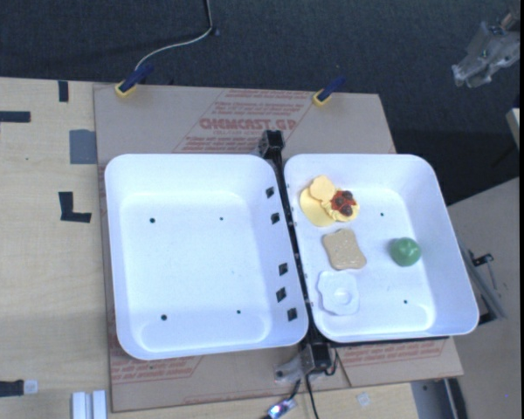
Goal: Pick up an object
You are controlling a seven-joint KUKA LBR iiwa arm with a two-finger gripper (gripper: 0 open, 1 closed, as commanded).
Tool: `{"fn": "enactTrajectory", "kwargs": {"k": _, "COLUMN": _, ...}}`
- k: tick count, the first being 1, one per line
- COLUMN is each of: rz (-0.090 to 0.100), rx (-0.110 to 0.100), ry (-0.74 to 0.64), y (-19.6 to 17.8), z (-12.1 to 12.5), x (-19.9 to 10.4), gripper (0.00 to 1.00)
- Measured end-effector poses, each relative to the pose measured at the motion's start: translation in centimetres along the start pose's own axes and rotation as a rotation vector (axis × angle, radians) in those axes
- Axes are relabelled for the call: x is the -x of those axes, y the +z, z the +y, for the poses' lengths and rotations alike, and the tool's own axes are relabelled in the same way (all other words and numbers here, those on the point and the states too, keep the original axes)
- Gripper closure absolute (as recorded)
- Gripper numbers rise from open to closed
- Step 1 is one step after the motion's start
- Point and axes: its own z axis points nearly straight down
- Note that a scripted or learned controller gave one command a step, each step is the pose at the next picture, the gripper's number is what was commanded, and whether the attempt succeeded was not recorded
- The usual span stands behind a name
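The right bin (437, 201) holds several small items. A yellow piece with a red topping (328, 202) lies near its back left. Just in front of that is a tan slice of bread (343, 250), and a white lumpy piece (339, 293) lies nearer the front wall. A green ball (405, 251) rests right of the bread. My gripper (487, 56) hangs at the upper right of the view, well away from the bins and over the dark floor, with nothing visibly in it.
The left bin (127, 234) sits flush against the right one, joined by black clips (286, 269). Both rest on a cardboard sheet (244, 120) clamped at the back by yellow-and-blue clamps (133, 79). A cable (201, 24) trails across the dark floor.
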Motion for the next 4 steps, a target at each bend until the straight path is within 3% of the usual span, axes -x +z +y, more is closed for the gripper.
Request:
{"fn": "enactTrajectory", "kwargs": {"k": 1, "rz": 0.001, "rx": -0.017, "ry": 0.009, "y": 1.5, "z": -0.8, "x": 11.6, "gripper": 1.00}}
{"fn": "enactTrajectory", "kwargs": {"k": 2, "rz": 0.009, "rx": -0.024, "ry": 0.002, "y": 8.3, "z": -10.0, "x": 10.8, "gripper": 1.00}}
{"fn": "enactTrajectory", "kwargs": {"k": 3, "rz": 0.001, "rx": -0.007, "ry": -0.003, "y": 0.2, "z": -9.0, "x": 10.9, "gripper": 1.00}}
{"fn": "enactTrajectory", "kwargs": {"k": 4, "rz": 0.006, "rx": -0.018, "ry": -0.003, "y": 3.8, "z": -10.8, "x": 7.3, "gripper": 1.00}}
